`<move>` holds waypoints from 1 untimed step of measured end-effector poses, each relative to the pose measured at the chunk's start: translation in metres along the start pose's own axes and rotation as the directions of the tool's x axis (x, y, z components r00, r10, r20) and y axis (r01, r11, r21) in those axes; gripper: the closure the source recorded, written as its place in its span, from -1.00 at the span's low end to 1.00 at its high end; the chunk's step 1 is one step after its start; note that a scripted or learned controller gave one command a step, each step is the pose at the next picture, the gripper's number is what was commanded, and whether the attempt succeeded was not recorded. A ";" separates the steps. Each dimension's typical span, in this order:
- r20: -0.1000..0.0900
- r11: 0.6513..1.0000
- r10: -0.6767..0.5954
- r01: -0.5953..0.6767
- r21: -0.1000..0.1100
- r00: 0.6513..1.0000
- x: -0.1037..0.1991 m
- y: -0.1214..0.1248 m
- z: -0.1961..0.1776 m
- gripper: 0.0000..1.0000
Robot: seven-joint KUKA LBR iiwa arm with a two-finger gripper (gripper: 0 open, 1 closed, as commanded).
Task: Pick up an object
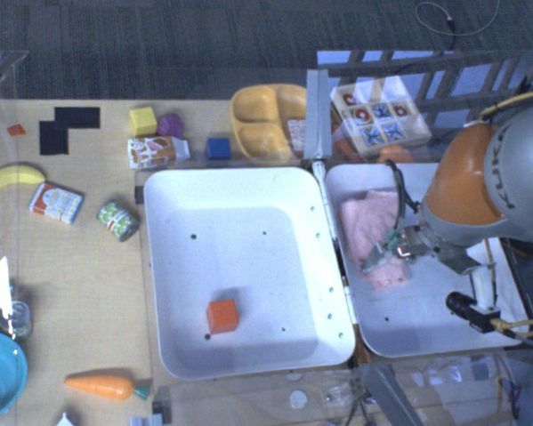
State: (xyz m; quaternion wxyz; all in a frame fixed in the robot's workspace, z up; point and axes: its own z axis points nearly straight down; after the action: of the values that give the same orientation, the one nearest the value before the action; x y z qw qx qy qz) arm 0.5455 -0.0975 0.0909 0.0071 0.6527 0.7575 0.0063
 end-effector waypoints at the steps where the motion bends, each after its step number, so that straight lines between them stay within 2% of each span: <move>1: 0.003 0.997 -0.079 0.079 0.000 0.997 0.007 -0.004 0.000 -1.00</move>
State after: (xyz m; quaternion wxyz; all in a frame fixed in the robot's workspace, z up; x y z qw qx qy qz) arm 0.5407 -0.0910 0.0913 0.0086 0.6224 0.7827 0.0053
